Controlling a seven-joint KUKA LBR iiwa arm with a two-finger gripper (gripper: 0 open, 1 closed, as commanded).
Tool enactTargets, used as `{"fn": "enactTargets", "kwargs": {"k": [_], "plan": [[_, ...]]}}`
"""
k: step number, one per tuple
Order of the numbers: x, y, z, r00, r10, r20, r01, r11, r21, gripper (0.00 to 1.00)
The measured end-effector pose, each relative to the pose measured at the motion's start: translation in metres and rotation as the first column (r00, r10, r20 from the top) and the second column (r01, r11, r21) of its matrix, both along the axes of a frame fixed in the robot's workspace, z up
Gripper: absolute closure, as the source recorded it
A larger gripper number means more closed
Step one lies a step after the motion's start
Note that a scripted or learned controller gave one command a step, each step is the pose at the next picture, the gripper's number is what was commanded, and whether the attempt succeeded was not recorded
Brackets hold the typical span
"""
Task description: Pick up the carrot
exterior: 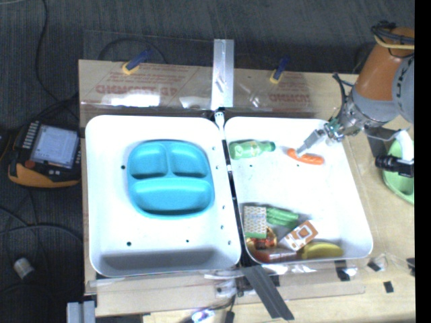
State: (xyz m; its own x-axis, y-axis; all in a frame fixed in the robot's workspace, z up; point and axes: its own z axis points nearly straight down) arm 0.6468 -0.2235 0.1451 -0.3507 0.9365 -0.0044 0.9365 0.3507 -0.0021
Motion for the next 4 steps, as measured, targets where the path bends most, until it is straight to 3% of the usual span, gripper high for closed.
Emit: {"fn": "enactTargets", "kwargs": {"k": [1, 3, 4], "plan": [[-0.024, 0.0, 0.045, 0.992, 0.127, 0.0, -0.127, 0.992, 0.001, 0.0], [-0.042, 0.001, 0.052, 0.97, 0.243, 0.0, -0.243, 0.97, 0.002, 0.0], [-0.048, 0.001, 0.129, 0.94, 0.342, 0.001, -0.342, 0.94, 0.001, 0.0]]}}
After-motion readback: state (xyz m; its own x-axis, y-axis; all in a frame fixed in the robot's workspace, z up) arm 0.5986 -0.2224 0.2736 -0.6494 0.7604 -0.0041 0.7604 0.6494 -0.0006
